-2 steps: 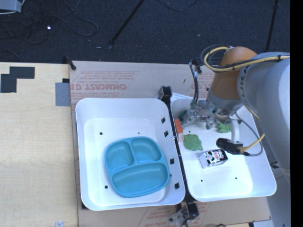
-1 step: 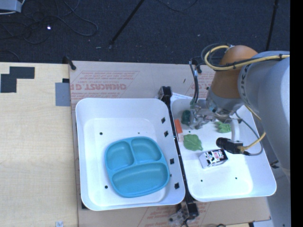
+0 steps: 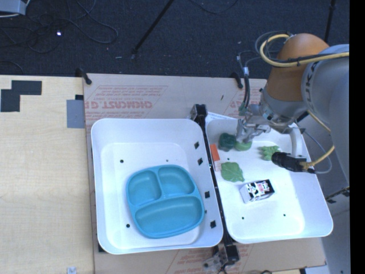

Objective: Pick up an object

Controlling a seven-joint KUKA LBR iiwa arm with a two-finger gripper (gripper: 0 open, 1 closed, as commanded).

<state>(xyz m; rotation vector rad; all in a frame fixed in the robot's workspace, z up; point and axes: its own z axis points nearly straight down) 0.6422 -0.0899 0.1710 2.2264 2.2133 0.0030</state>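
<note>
My gripper point(image 3: 246, 133) reaches down into the back of the right bin point(image 3: 296, 221). It hangs right over a dark green round object point(image 3: 227, 141) and a lighter green piece point(image 3: 244, 146) that lie side by side. A bright green toy point(image 3: 268, 151) sits just to the right of the gripper. Nearer the front lies a flat green leaf-like piece point(image 3: 232, 171). A small black-and-white box point(image 3: 258, 190) rests in the middle of the bin. Whether anything is between the gripper's tips is hidden by the wrist.
The left bin point(image 3: 108, 153) holds a blue divided plate point(image 3: 165, 201). An orange strip point(image 3: 214, 153) lies along the right bin's left wall. The front half of the right bin shows bare white floor. Cardboard lies under both bins.
</note>
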